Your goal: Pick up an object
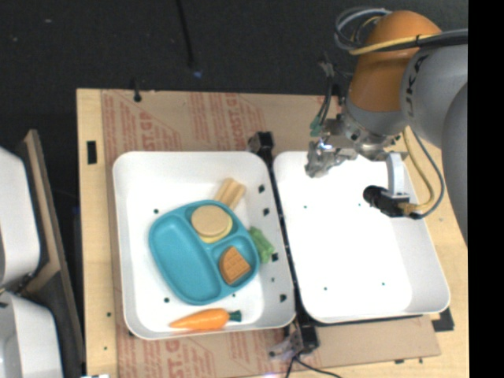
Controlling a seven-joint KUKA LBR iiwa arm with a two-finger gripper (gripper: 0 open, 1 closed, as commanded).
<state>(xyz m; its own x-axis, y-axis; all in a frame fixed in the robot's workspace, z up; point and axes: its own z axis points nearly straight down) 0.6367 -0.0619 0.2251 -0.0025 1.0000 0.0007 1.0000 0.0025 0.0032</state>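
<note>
Orange-banded arm [394, 61] reaches in from the right, nearest the camera, its hand [321, 162] hanging over the far left corner of the right bin [409, 290]; whether the hand is spread or pressed together I cannot tell. Under both bins lies a tabletop [197, 116] of pale board with red print, black floor beyond it. In the left bin [134, 211] sits a blue tray [177, 262] holding a round biscuit [212, 221] and a brown waffle [234, 264]. A wooden block [231, 190] touches the tray's far edge, a green piece [263, 246] its right edge, and a carrot [203, 319] lies near the bin's front wall.
</note>
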